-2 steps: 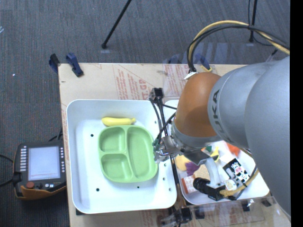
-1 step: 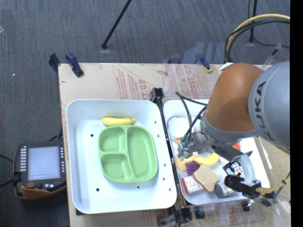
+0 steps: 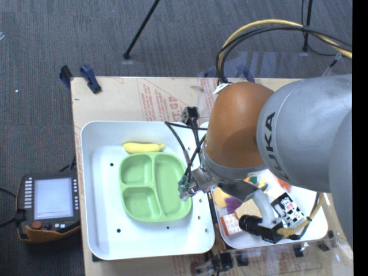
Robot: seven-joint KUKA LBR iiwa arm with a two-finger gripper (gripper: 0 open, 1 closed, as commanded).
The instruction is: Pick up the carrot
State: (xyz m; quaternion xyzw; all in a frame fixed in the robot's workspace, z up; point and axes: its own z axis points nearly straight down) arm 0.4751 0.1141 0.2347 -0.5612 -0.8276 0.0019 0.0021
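Grey arm with its orange band looms over both bins.
Its claw sits at the right rim of the green divided plate in the left bin; whether it is spread or pinched cannot be told. A yellow banana lies just above the plate. Something orange, possibly the carrot, peeks from under the arm in the right bin, among other toys.
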